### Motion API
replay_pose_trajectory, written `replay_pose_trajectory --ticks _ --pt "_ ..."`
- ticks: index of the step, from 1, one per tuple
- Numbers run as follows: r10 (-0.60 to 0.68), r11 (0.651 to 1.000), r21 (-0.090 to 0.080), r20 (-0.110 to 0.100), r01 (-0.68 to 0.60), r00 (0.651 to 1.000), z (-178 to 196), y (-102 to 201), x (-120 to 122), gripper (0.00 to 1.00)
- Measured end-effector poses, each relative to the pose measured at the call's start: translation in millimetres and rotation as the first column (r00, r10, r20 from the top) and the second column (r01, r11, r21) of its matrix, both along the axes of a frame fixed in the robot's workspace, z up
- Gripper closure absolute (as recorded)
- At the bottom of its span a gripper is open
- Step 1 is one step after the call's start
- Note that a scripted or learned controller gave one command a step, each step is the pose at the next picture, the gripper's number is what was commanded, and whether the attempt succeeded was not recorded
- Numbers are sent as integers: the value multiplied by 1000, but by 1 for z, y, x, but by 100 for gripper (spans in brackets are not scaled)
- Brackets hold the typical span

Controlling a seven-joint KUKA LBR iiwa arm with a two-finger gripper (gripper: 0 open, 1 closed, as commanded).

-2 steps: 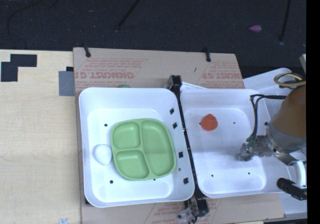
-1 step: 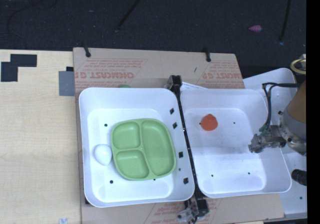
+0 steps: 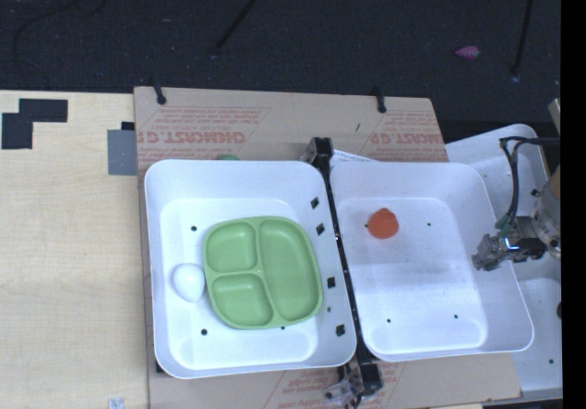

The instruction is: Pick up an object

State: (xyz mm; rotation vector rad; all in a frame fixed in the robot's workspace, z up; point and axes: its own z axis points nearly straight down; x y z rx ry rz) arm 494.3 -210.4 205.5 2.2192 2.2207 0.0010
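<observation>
While claw point(image 3: 499, 252) state unclear, left bin point(image 3: 174, 188) holds green tray point(image 3: 263, 272), white egg point(image 3: 189, 282), right bin point(image 3: 476, 188) orange ball point(image 3: 383, 223).

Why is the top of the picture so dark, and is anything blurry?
In the camera view, the floor behind the bench is dark and dimly lit, while the two white bins glare brightly. The green plate and orange object look fairly clear with soft edges. The white ball nearly melts into the bin, and the tool at the right looks small and fuzzy.
</observation>
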Motion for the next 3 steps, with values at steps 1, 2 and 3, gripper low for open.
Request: replay_pose_trajectory --ticks 1,2,3 --pt "1 1000 0 0 -1 1000 45 -1 1 100" --pt "4 1000 3 -3 -4 1000 51 48 20 100" --pt "5 1000 3 -4 -5 1000 51 104 45 100"
